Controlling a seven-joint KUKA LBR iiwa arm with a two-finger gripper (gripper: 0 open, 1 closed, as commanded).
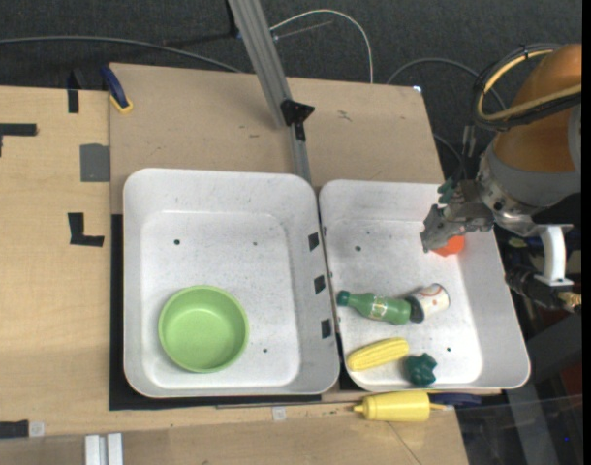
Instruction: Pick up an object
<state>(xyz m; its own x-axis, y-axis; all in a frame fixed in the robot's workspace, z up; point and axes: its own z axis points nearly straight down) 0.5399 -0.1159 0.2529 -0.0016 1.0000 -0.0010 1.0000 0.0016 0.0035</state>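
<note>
Camera view, green bowl (203, 328) in left bin (145, 201)

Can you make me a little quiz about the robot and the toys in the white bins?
1. True or false: the green bowl sits in the left bin.
2. Which thing lies on the bench outside the bins? A) the green bottle B) the yellow bottle C) the corn
3. Fill in: the gripper is over the ____ bin, just above a small orange object.

Key: 1 true; 2 B; 3 right.
</note>
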